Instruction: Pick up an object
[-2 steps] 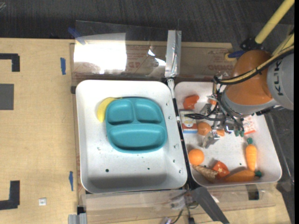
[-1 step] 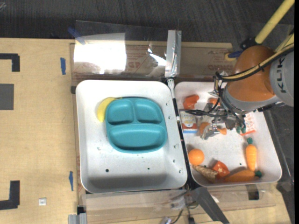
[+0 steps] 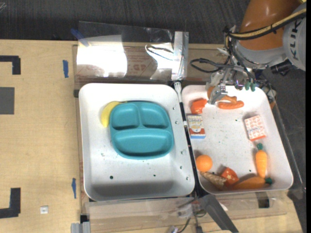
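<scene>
1. the grey metal pincer (image 3: 219, 92) hangs over the right shallow white bin's (image 3: 279, 130) far edge; whether it is open or closed, i cannot tell
2. a curved orange plastic sausage (image 3: 230, 104) lies just beside its tips

A clear plastic sheet (image 3: 127, 52) glares behind the left white bin (image 3: 92, 178), strips of blue tape (image 3: 65, 68) dot the pale wooden bench (image 3: 36, 144), and black angular marks (image 3: 13, 65) sit near its left edge.
</scene>
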Available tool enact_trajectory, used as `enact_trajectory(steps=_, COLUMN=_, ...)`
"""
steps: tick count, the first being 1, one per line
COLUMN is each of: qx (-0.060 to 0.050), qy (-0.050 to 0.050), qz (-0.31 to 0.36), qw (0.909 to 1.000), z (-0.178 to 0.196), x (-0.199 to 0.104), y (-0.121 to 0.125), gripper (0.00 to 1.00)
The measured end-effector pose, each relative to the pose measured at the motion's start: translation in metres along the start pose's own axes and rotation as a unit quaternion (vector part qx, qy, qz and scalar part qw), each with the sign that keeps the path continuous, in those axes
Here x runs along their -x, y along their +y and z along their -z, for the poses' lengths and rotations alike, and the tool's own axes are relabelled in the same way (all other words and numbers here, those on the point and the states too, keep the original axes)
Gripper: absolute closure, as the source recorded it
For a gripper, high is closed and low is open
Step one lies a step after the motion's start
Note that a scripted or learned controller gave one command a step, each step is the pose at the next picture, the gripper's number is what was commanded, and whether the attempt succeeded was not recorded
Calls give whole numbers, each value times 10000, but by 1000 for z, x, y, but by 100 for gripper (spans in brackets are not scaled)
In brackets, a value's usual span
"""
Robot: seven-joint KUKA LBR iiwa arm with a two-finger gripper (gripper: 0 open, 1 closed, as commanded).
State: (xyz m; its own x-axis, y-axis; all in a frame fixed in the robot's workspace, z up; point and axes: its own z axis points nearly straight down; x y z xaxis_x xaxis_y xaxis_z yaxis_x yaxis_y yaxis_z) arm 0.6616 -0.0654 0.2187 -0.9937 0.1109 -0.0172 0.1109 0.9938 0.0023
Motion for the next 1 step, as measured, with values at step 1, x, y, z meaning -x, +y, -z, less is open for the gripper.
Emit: enact_trajectory(steps=1, qx=-1, qy=19, qz=1065, qw=9943, z=39, x=-19, y=9, gripper=100)
